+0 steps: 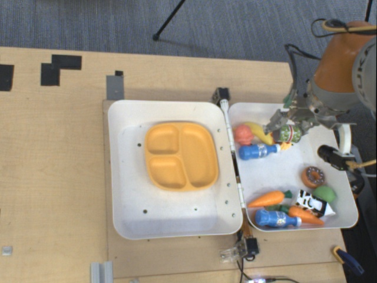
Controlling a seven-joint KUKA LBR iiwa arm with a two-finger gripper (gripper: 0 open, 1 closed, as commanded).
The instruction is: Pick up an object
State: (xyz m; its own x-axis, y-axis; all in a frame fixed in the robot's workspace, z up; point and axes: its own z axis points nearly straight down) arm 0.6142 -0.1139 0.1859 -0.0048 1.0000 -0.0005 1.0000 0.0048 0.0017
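On your left, the left bin (126,175) holds a yellow plate (179,156) with three compartments, lying flat near the bin's middle. Move right across the divider and you reach the right bin (347,214), where all the small things lie. Near its upper left corner a pink ball (244,134) sits touching a yellow banana (259,132), and just below them a blue bottle (257,152) lies on its side with its cap pointing right. Lower down, an orange carrot (266,199) lies above a second blue bottle (275,219), with another carrot (306,216) and a black-and-white piece (311,203) just beside them at the bin's near edge. Farther right you see a chocolate doughnut (314,175) and, below it, a green lump (324,194). Up at the top of that bin the gripper (287,127) hangs under the grey arm with its orange band, its tips down among the toys, right at a green-and-red round thing (290,134) beside the banana. You cannot tell from this view whether it is released or clenched, nor whether it grasps anything.
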